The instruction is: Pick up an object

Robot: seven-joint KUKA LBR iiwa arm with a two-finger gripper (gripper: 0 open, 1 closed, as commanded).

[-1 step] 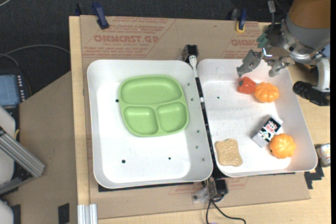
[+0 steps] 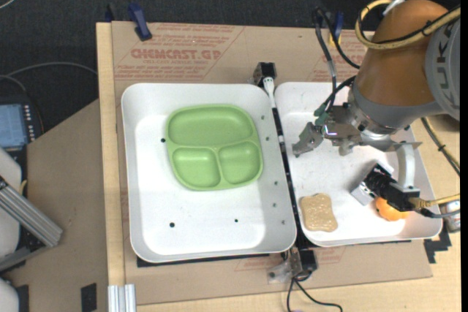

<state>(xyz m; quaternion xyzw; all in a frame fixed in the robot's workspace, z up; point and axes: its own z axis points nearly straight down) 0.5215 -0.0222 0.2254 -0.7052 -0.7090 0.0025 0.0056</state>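
Tan sponge-like pad (image 2: pixel 319 212) lies flat in the near left corner of the right bin (image 2: pixel 307 97). Gripper (image 2: pixel 322 145) hangs over the bin's middle, apart from the pad, fingers spread, nothing between them. Green divided plate (image 2: pixel 214 147) sits in the left bin (image 2: pixel 146 183).

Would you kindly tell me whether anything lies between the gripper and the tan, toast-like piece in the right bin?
Nothing visible does. The gripper is over the right bin, and the tan piece lies nearer the bin's front edge, with bare white floor between them.
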